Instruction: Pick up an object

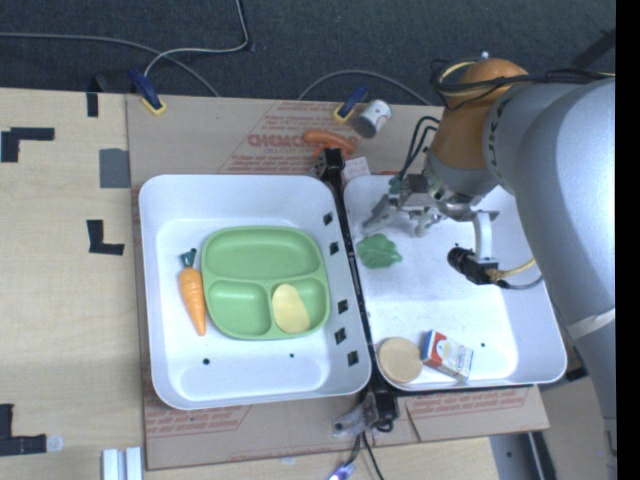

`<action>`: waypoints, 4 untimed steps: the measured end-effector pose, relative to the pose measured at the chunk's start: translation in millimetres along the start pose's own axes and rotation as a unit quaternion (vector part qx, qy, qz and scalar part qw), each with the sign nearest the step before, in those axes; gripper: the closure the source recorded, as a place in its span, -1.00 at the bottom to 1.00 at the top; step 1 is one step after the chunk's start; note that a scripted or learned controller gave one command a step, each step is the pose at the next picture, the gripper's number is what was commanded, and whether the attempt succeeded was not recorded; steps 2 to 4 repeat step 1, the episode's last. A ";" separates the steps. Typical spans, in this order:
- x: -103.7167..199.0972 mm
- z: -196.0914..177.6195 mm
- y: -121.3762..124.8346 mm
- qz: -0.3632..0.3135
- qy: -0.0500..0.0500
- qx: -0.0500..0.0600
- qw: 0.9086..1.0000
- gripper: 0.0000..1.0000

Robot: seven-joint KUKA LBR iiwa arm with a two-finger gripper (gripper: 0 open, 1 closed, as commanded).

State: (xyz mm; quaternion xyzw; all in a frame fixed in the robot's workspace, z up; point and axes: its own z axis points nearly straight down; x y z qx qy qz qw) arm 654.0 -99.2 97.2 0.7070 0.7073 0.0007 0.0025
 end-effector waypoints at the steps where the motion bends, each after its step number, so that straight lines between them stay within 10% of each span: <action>1: 4.9 11.0 -24.7 0.000 0.000 0.001 1.000 -1.00; 4: 4.9 11.0 -24.7 0.000 0.000 0.001 1.000 -1.00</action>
